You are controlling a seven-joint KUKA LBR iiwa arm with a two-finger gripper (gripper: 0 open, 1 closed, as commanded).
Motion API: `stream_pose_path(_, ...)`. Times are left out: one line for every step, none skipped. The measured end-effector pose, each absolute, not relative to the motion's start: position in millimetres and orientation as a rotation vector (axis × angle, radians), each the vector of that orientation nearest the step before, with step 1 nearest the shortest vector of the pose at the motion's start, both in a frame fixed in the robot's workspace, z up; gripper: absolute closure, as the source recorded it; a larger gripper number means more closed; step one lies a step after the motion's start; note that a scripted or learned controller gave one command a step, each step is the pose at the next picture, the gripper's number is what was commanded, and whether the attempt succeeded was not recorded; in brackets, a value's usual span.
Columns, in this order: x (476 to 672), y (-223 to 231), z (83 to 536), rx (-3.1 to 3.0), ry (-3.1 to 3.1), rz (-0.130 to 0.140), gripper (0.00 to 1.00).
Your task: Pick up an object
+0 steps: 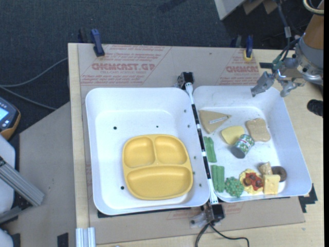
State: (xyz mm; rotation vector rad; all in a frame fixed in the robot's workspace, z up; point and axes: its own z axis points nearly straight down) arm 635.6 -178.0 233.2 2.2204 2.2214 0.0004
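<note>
Left shallow white bin (103,112): one yellow three-compartment plastic tray (157,166). Right shallow white bin (293,138): tan toy sandwich wedge (213,120), yellow toy piece (232,134), small green-labelled can (242,145), green toy broccoli (234,187). Two-finger gripper (273,86): fingers spread, empty, above right bin's far rim.

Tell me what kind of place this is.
Probably a robotics lab test bench: two white bins are clamped to a board, a grey arm's gripper hovers at the right bin's far edge, and toy food such as a sandwich wedge lies there beside a yellow divided plate.
</note>
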Motion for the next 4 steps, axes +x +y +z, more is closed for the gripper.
stream_pose_path(545.8,-150,79,2.234,2.231,-0.012,0.0)
stream_pose_path(595.3,-118,85,2.214,2.224,0.004,0.0)
stream_pose_path(583.1,-160,145,2.22,2.213,0.002,0.0)
stream_pose_path(503.1,-171,125,2.232,2.222,-0.007,0.0)
